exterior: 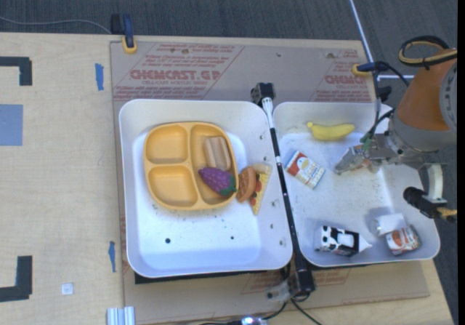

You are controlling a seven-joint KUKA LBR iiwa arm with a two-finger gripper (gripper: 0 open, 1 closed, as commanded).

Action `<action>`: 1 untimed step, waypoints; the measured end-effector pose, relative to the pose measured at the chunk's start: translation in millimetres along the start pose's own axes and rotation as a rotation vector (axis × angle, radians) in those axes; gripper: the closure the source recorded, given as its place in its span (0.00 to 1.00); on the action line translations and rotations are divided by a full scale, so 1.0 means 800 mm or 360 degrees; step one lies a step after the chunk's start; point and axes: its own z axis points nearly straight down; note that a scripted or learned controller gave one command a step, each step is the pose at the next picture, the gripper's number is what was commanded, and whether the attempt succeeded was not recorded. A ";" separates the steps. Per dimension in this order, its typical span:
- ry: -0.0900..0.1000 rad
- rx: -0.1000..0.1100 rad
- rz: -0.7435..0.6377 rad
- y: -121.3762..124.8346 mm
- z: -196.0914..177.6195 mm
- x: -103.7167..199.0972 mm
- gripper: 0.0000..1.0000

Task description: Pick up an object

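My gripper (350,161) hangs low over the upper middle of the right bin (429,243), pointing left, with nothing visibly held. A yellow banana (330,130) lies just up and left of it. A small white and red carton (305,169) lies to its left on the bin floor. At the bin's front are a black and white carton (337,241) and a red and white crumpled packet (398,236).
The left bin (138,229) holds a yellow divided plate (171,185) with a sausage bun (216,151) and purple grapes (218,180). A toy burger and pizza slice (251,186) lie by the bin's right wall. A white cable (352,0) runs up behind the bench.
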 end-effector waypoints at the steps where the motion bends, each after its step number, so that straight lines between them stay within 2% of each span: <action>1: -0.0012 -0.0012 -0.0001 0.002 -0.015 -0.003 1.00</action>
